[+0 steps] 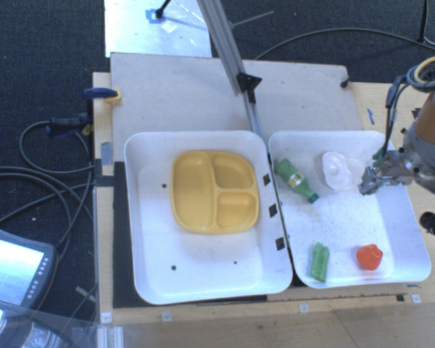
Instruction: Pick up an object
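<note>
The right bin holds a green bottle at its upper left, a white crumpled object at the top middle, a green flat piece near the front and a red pepper-like object at the front right. My gripper hangs over the right bin's upper right part, just right of the white object and apart from it. Nothing shows between its tips.
The left bin carries a yellow divided plate. A grey metal pole slants down to the gap between the bins. Cables and a tablet lie on the floor at the left.
</note>
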Tool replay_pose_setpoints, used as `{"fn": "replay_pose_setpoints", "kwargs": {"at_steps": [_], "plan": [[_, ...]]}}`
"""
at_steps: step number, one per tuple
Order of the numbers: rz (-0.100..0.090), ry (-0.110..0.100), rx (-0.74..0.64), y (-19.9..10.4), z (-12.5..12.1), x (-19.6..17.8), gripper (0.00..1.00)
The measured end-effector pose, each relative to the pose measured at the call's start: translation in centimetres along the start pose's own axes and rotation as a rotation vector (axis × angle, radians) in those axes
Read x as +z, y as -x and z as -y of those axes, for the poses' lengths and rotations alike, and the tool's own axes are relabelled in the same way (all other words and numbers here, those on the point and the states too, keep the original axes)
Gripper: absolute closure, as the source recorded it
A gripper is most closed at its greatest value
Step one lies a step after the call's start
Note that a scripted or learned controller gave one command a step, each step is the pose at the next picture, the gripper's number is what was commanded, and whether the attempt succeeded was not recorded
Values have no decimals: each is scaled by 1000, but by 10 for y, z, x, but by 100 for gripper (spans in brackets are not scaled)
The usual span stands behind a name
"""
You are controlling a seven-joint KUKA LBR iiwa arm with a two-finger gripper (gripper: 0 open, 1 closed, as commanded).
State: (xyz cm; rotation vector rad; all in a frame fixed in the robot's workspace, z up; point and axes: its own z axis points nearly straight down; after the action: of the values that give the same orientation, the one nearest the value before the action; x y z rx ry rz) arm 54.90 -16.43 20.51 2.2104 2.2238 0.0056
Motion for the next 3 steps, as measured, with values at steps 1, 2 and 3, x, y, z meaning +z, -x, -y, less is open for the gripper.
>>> {"fn": "replay_pose_setpoints", "kwargs": {"at_steps": [1,2,3], "plan": [[-4,-5,-4,-44,6,-5,100],[-4,-3,-6,-103,3,-18,100],[-4,-6,-5,-155,10,-11,100]]}}
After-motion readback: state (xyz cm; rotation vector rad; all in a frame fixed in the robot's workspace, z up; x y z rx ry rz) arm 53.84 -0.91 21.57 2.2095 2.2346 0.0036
